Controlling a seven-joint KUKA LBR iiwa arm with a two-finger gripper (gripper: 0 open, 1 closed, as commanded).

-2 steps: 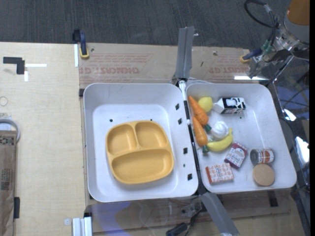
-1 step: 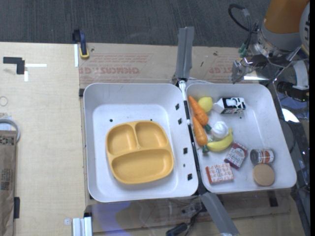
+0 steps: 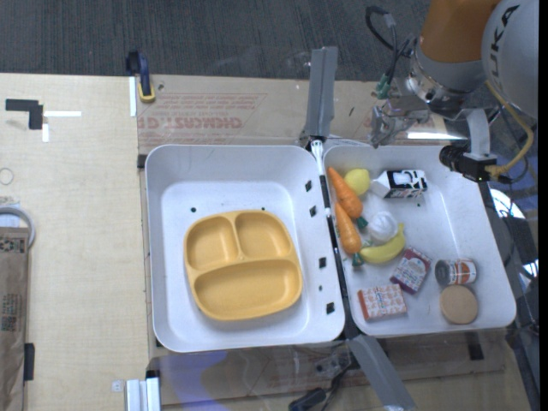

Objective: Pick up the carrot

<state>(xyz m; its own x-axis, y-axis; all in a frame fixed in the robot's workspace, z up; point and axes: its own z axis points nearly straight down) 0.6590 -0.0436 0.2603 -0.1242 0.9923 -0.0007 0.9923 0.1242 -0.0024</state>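
Note:
Two orange carrots lie end to end along the left wall of the right bin [image 3: 492, 229]: the upper carrot [image 3: 345, 190] and the lower carrot [image 3: 348, 229]. The upper one touches a yellow lemon [image 3: 358, 181]. My gripper [image 3: 383, 129] hangs over the far rim of the right bin, up and to the right of the carrots and well apart from them. Nothing shows in it. The grey arm with its orange band [image 3: 458, 15] comes in from the upper right.
A banana [image 3: 385, 247], a white lump [image 3: 382, 224], a black and white carton [image 3: 404, 183], a red packet [image 3: 411, 271], a can [image 3: 455, 272], a tan disc [image 3: 460, 305] and a pink packet [image 3: 382, 301] share the right bin. The left bin [image 3: 167, 229] holds a yellow divided plate [image 3: 244, 265].

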